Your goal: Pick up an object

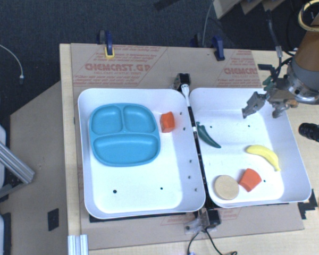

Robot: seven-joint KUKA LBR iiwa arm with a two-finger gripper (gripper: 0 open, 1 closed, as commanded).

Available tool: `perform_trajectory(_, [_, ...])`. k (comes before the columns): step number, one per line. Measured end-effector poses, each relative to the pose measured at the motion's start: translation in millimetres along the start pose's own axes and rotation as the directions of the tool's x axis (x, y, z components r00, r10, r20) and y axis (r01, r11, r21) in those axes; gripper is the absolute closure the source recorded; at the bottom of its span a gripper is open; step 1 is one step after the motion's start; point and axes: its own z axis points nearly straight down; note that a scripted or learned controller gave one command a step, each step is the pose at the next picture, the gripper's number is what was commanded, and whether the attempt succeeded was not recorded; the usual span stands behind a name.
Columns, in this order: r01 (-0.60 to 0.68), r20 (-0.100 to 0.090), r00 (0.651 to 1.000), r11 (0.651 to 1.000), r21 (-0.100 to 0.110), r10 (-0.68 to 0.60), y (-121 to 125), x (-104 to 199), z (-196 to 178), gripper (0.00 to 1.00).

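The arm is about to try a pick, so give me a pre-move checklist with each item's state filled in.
1. Tool over the right bin: ok, near its far edge.
2. Tool carries nothing: ok, no object between its fingers.
3. Targets in right bin: ok, banana, red block, tan disc, green pepper.
4. Banana free of neighbours: ok.
5. Red block and disc apart: cannot tell.

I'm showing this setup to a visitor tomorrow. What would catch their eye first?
Probably the big blue divided plate in the left bin, with a small orange piece beside it. Next, the right bin's cluster: yellow banana, red block, tan disc, and a green pepper near the divider. The gripper hovers at that bin's far end.
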Motion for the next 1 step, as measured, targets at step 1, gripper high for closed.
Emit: perform_trajectory(1, [0.003, 0.002, 1.000, 1.000, -0.013, -0.003, 2.4, 0.3, -7.1, 0.00])
